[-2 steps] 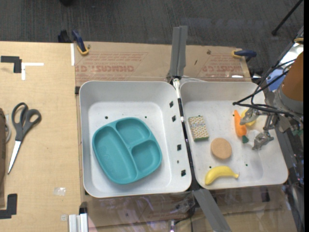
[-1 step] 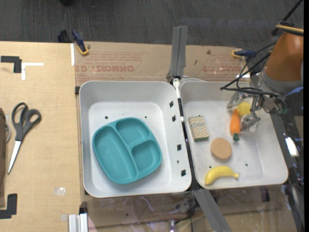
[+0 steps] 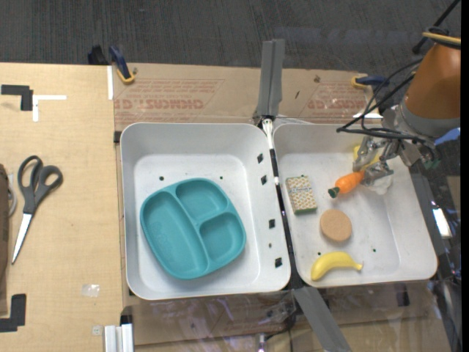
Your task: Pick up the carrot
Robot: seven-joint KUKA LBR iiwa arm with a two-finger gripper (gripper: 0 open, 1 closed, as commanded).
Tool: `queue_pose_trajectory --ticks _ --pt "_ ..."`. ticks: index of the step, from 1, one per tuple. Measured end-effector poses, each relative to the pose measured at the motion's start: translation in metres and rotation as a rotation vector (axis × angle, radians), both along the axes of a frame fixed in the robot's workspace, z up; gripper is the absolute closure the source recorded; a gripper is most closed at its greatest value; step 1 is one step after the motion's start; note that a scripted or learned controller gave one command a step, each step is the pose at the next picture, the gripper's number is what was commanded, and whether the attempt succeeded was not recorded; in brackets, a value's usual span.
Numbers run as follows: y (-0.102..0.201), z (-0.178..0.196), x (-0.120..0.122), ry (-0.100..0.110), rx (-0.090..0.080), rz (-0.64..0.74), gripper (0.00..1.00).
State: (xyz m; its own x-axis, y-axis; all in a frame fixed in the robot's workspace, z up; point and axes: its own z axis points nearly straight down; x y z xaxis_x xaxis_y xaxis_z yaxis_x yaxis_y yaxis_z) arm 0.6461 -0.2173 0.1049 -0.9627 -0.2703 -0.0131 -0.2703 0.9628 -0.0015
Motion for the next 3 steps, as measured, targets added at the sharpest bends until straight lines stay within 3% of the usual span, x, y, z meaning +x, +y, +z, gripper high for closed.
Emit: queue_pose_trajectory --ticks 1,2,3 --pt "0.081 0.136 0.008 0.005 0.000 -0.212 1.00" --pt "0.118 0.036 -0.040 0.011 -0.001 -0.101 1.00" --pt "0.162 0.088 -0.077 0.010 -0.001 -0.067 1.00"
